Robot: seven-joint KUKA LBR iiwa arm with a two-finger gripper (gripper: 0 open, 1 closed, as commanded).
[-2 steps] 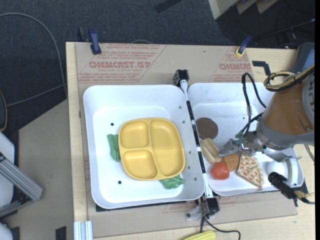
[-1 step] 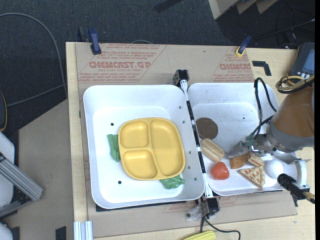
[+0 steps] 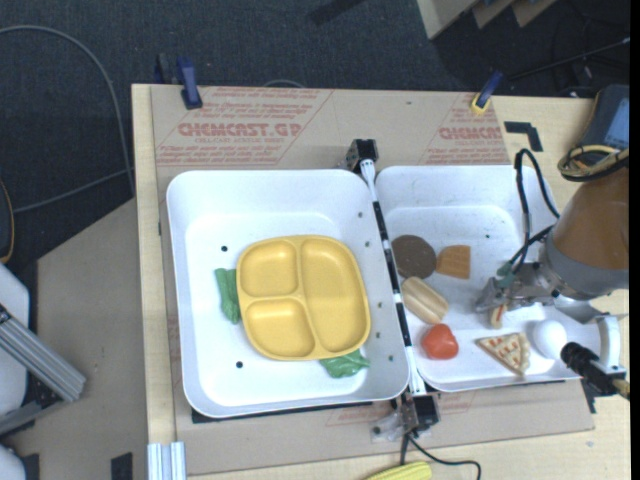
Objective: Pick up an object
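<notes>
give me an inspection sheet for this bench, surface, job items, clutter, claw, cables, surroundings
surface: cardboard-topped bench bearing a left bin and a right bin, side by side.
job's things: in the right bin a brown disc, orange block, bun, tomato, pizza slice and white egg.
clutter: in the left bin a yellow plate with three compartments; green leaves poke out from under its left and lower edges.
claw: claw low in the right bin, right of the bun; finger state too small to tell.
cables: black cable looping over the right bin to the arm; grey cable on the floor.
surroundings: dark carpet; blue clamps at the bench's far edge.
</notes>
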